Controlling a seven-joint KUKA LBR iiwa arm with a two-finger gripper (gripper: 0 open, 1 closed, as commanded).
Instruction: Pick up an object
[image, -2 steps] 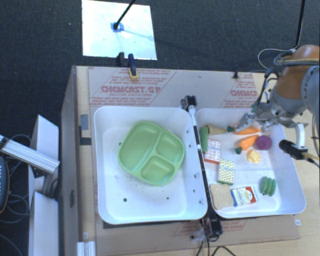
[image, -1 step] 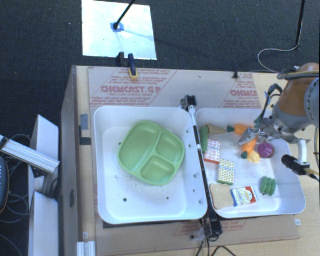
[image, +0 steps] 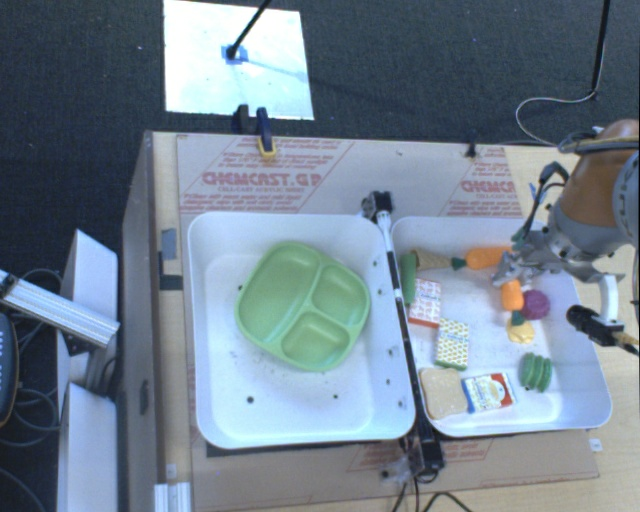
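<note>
While our gripper (image: 512, 272) hovered over the orange piece (image: 511, 295) near the right bin (image: 596, 405)'s far edge, we honestly couldn't tell its opening.

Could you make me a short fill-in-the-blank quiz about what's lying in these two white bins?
1. The green divided plate lies in the ____ bin.
2. The plate has ____ compartments.
3. The gripper hovers over the ____ bin.
4. The ball beside the small orange piece is ____.

Missing words: left; three; right; purple
</note>
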